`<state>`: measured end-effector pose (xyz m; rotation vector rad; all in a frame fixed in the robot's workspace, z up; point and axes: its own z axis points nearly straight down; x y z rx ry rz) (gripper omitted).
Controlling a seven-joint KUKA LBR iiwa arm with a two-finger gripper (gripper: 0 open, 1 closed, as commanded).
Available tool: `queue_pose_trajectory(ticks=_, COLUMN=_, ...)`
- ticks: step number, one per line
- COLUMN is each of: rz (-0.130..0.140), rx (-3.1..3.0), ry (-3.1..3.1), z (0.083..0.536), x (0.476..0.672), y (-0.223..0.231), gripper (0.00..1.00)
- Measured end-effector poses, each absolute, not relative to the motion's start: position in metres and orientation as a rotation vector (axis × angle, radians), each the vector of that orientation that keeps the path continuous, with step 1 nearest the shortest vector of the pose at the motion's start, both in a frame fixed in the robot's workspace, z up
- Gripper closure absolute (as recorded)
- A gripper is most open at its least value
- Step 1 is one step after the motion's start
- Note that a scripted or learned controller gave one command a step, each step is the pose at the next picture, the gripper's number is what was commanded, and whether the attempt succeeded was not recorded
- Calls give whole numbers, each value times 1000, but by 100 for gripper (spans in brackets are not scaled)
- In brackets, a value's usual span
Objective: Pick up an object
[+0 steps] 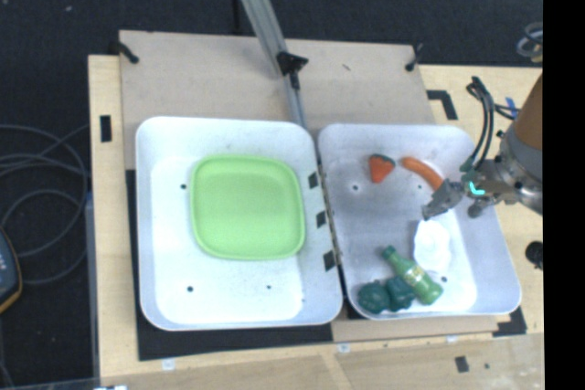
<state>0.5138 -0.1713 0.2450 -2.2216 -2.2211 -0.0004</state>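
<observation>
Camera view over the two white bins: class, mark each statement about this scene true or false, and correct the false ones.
1. A green plate lies in the left bin. True.
2. The green bottle lies in the left bin. False: it lies in the right bin, near its front edge.
3. The gripper is over the right bin. True.
4. The white object lies on the green plate. False: it lies in the right bin, just below the gripper.
5. An orange object lies near the right bin's back edge. True.
</observation>
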Motion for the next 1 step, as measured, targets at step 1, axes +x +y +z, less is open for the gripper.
queue_pose_trajectory(ticks=1, rz=0, rx=-2222, ry=-2221, z=245, x=514, y=-171, gripper=0)
